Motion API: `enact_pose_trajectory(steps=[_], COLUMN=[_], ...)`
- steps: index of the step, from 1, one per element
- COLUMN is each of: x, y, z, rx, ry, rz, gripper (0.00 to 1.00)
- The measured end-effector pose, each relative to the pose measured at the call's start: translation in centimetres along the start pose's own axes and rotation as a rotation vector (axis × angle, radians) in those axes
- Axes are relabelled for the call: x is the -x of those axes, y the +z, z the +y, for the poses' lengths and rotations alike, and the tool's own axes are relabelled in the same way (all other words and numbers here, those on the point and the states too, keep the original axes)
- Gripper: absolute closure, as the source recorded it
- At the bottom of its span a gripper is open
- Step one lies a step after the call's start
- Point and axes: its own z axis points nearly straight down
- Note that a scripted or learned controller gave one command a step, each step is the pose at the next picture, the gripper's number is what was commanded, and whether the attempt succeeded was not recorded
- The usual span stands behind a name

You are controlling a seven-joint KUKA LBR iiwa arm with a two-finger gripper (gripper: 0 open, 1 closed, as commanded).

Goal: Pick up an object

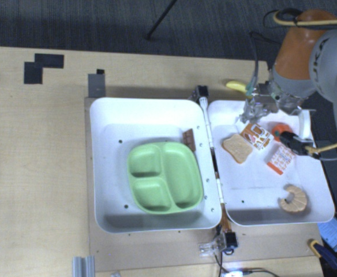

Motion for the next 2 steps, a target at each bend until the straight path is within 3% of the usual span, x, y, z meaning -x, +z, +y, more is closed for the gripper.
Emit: enact_pose_trajectory(steps=[1,2], x=[-10.3,-5.4], y=[-5.0,-5.6], z=[3.1,-5.1], rx=[-0.002,-0.004], ry=[-0.002,0.003], rz=[0.003,0.000], gripper=[1.00,1.00])
